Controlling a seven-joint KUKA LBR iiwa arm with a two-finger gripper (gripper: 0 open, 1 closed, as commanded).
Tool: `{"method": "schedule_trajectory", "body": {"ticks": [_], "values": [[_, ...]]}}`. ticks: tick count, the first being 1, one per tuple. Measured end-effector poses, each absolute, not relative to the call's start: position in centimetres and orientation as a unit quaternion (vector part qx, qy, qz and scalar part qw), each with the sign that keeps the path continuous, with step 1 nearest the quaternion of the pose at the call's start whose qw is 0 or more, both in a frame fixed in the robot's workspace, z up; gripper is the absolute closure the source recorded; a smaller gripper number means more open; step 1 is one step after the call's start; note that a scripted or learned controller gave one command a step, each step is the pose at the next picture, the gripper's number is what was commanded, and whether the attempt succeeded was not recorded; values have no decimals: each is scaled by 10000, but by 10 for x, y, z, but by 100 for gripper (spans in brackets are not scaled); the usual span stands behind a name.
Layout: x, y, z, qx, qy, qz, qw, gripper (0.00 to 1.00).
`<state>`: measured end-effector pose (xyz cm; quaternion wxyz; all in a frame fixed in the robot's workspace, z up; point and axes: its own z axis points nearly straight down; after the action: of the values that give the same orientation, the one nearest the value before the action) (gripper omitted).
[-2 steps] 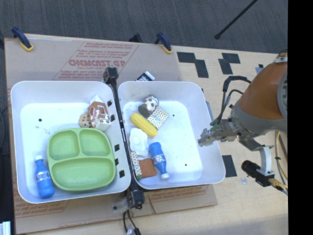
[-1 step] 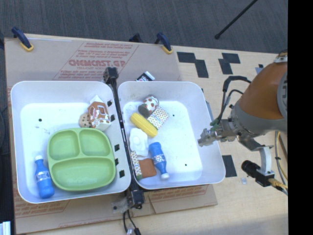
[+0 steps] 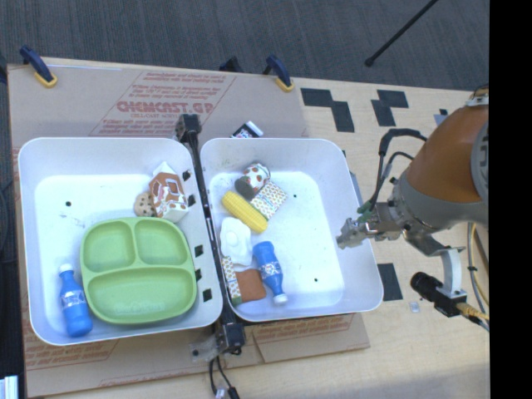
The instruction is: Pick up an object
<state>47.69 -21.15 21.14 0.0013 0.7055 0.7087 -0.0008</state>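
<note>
Gripper hung at the right bin's right rim, state unclear; the corn cob looked light, stiff, graspable mid-length.

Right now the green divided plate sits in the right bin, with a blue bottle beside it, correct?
Not quite. The camera view shows the green divided plate in the left bin, not the right one. A blue bottle does lie beside it, at the plate's left edge.

The arm is cut off at the right edge, and the claw is too blurred to read its fingers.
</note>
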Motion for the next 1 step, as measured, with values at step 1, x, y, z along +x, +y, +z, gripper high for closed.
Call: {"method": "schedule_trajectory", "body": {"ticks": [1], "values": [[477,-212,212,7056,7086,-8,15,100]]}}
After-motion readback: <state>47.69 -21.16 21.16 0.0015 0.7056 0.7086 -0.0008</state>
